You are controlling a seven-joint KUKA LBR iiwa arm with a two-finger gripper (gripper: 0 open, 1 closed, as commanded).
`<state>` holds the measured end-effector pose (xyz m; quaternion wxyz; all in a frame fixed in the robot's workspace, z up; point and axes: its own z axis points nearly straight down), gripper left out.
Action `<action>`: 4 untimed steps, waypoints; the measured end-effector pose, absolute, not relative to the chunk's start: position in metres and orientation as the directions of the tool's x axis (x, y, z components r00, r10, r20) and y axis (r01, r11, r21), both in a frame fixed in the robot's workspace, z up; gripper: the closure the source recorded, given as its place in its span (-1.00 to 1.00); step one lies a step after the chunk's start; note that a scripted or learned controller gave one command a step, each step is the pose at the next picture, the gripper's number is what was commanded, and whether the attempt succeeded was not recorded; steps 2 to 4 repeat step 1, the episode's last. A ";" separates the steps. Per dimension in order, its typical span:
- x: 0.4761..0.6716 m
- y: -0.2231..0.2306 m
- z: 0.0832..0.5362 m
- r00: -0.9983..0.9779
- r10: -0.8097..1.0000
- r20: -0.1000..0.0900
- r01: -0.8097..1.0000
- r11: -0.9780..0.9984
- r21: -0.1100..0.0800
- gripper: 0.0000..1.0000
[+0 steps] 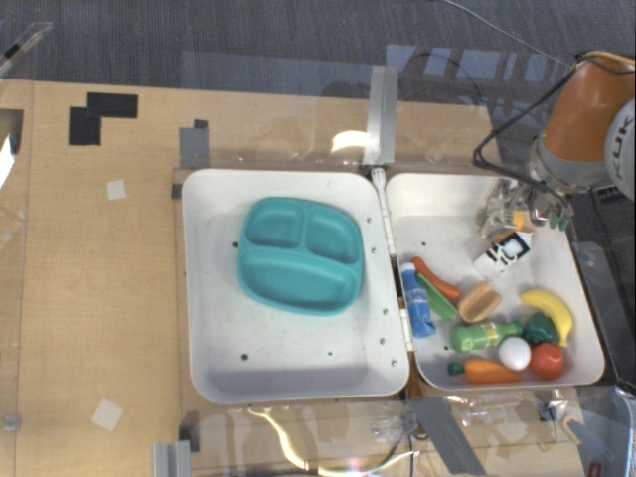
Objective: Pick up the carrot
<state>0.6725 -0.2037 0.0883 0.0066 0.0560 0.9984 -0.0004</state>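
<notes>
An orange carrot [488,371] with a dark green stub at its left end lies along the front wall of the right bin [437,202]. A second slim orange piece [436,277] lies slanted near the bin's left side, against a green pod [438,297]. My gripper [511,215] hangs over the back right part of this bin, well behind both orange pieces, and nothing shows between its tips.
Around the carrot sit a white egg [514,353], a red tomato [548,360], a green bottle [483,336], a banana [553,311], a tan bun [479,303] and a blue tube [418,301]. A teal divided plate [298,254] lies in the left bin [214,296].
</notes>
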 end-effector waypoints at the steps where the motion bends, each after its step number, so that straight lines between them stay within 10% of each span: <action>1: 0.648 -0.132 0.088 -0.837 0.548 -0.009 0.548 0.837 0.007 1.00; 4: 0.648 -0.132 0.088 -0.837 0.548 -0.009 0.548 0.837 0.007 1.00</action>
